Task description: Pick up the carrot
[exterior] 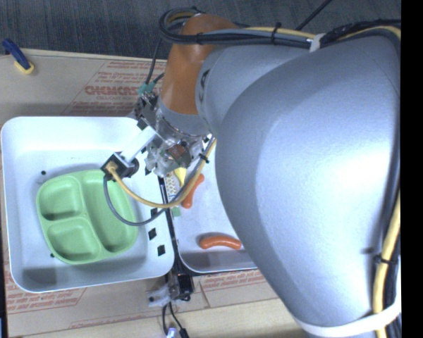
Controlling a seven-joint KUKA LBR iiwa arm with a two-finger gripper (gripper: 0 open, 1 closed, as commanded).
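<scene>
1. Gripper (170,159) low over the left side of the right bin (197,263), close to the rim it shares with the left bin (14,189); opening hidden under the wrist, so cannot tell whether wide or narrow.
2. Likely carrot (192,192): slim orange piece just beside the gripper, partly covered.
3. Not to be confused with the redder curved piece (221,242) nearer the front wall.
4. Best to centre over the orange piece, close across its width and descend clear of the rim.
</scene>
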